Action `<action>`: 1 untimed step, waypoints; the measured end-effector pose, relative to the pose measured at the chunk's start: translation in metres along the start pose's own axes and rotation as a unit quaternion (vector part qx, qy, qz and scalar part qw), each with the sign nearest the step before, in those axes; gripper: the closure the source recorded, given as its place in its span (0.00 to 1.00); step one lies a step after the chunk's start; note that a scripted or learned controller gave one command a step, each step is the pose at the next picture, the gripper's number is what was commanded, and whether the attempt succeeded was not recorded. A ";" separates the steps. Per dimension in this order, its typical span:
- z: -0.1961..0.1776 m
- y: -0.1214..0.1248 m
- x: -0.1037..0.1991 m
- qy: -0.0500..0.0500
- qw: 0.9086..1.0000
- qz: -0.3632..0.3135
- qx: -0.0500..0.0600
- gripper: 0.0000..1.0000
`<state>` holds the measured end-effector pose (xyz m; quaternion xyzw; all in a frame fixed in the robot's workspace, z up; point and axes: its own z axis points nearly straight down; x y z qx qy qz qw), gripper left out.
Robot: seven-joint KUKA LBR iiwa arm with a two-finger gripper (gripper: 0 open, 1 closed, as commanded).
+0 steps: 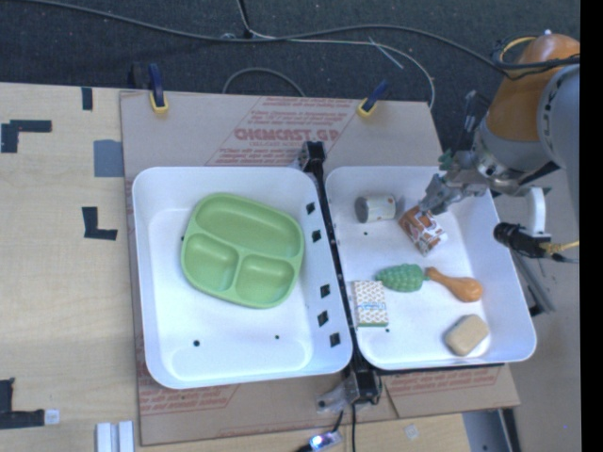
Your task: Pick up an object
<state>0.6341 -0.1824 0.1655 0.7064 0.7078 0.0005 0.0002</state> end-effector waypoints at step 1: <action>-0.060 0.000 0.009 0.000 1.000 0.000 -0.002 1.00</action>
